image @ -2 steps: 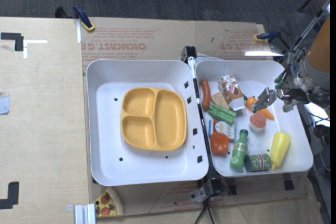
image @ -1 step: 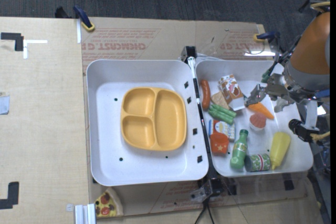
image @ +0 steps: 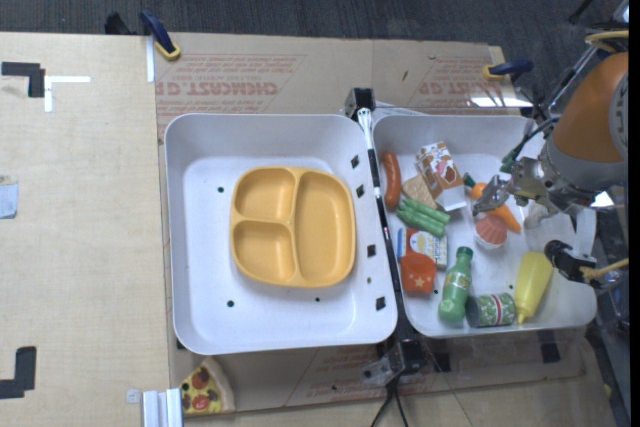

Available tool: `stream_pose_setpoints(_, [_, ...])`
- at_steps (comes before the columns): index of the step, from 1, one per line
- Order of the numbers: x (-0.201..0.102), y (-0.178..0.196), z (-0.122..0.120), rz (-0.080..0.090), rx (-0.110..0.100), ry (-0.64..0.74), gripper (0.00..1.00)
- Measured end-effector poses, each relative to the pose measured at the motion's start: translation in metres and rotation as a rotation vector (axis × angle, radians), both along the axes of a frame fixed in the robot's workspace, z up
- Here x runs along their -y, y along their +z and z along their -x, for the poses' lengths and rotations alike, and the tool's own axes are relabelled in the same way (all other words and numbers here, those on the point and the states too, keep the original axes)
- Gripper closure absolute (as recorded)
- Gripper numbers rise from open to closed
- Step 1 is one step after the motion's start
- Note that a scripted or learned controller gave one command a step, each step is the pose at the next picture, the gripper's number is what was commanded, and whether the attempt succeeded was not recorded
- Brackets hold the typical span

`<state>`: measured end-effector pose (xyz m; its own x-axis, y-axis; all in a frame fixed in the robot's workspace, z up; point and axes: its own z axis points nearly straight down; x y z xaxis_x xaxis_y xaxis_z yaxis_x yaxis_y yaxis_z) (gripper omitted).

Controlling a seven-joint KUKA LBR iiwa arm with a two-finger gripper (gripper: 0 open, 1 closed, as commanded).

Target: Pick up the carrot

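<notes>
The carrot (image: 511, 218) is a small orange piece lying in the right bin (image: 570, 315), towards its right side; part of it is covered by the gripper. The gripper (image: 492, 202) hangs directly over the carrot, low in the bin, on the grey arm with its orange band (image: 592, 110) that reaches in from the right. An orange end (image: 480, 187) pokes out on the gripper's upper left. I cannot make out whether the carrot is gripped.
A pink round toy (image: 490, 233) lies just below the carrot. A sausage (image: 390, 177), green pod (image: 422, 215), snack packet (image: 437, 170), red carton (image: 417, 273), green bottle (image: 456, 283), can (image: 490, 309) and yellow bottle (image: 532, 283) crowd the right bin. The left bin (image: 190, 245) holds a yellow divided plate (image: 295, 225).
</notes>
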<state>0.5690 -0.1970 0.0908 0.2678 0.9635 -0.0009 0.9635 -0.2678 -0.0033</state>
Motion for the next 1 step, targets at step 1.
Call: stream_pose_setpoints(1, [0.0004,0.0087,0.0000,-0.001,-0.001,-0.002,1.00])
